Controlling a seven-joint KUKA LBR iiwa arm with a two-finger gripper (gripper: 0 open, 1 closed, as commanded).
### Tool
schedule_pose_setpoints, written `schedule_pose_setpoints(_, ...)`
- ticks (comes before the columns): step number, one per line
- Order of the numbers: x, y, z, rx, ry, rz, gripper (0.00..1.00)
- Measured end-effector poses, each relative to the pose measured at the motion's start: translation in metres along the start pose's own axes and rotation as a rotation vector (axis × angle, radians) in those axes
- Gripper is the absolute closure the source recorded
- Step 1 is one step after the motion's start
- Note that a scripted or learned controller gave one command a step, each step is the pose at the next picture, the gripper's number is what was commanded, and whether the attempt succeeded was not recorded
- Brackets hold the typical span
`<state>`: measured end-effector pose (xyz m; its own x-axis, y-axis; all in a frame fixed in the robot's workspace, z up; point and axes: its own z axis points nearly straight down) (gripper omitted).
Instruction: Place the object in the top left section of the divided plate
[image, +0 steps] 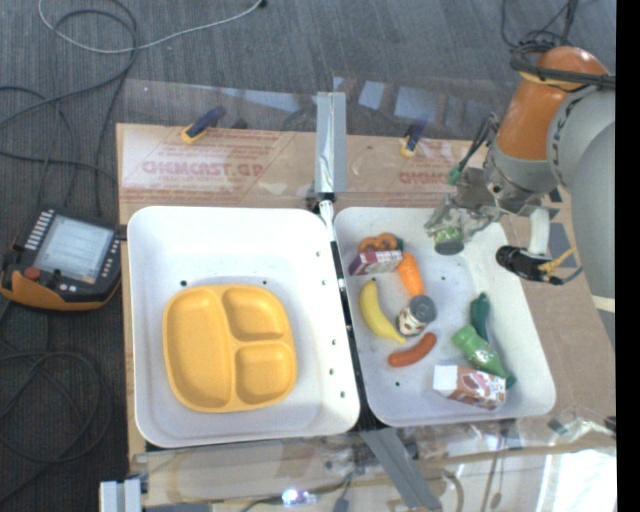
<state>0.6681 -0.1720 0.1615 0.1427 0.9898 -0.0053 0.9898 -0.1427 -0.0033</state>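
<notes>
The gripper (449, 232) hangs at the right bin's (530, 395) far edge, jaws' state unreadable. The plate (230, 346) waits in the left bin (150, 230). Picking seems underway; next, a secure grasp.

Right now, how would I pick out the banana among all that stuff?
Look in the right-hand white bin, at its left side. The banana lies there, below a small red packet and left of the carrot; it is the one curved yellow thing.
</notes>
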Motion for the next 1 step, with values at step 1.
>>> schedule_pose_setpoints(1,0.1402,-0.0254,-0.0221,-0.002,0.007,-0.362,1.00)
